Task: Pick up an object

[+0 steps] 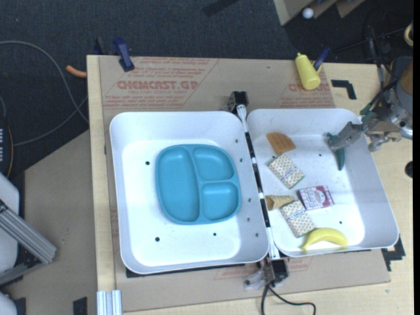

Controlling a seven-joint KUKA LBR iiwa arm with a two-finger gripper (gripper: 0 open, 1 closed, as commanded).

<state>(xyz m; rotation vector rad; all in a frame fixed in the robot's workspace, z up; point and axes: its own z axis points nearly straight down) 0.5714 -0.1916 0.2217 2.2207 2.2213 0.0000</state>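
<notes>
The right bin (367, 195) holds several small items: a brown wedge (281, 142), a patterned packet (287, 170), a red and white packet (314, 197), a second patterned packet (298, 218), a smaller tan wedge (278, 202) and a yellow banana (325, 238). My gripper (356, 151) hovers over the bin's upper right part, right of the brown wedge and apart from every item. It is open, with nothing between its fingers.
The left bin (131, 228) carries a blue divided plate (197, 182). On the bench behind the bins stand a yellow bottle (306, 71) and a blue clamp (123, 54). Bare white floor lies along the right bin's right side.
</notes>
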